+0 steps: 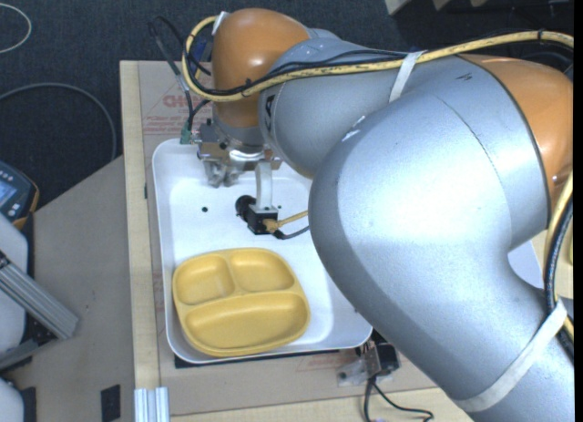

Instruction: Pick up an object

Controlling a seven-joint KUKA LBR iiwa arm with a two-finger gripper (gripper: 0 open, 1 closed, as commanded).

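Camera view: the gripper [223,178] hangs low at the 12 o'clock end of the bin [165,229], just inside the far rim. Its fingers [213,174] stand a little apart, a fairly narrow gap with white floor showing between them; they hold nothing, and whether the tips touch the floor cannot be told.

The tray [240,303] is yellow with three wells, two small ones toward 12 o'clock and one long one toward 6. It lies flat at the bin's 6 o'clock end, well apart from the gripper.

Edges: the tray's 9 o'clock side sits just beside the bin wall; its 6 o'clock side lies close to the near rim; at its 3 o'clock side a strip of bare floor runs until the arm [428,229] covers it. Between tray and gripper lies bare white floor, the widest free room in the bin; on it, at the gripper's 7 o'clock, is one dark speck [205,210], too small to tell what it is.

The arm comes in from 3 o'clock, grey and bulky, its orange band [250,42] rising above the gripper at 12 o'clock; it overhangs the bin's 3 o'clock side. Outside the bin's 9 o'clock wall runs a strip of tan bench [137,229].
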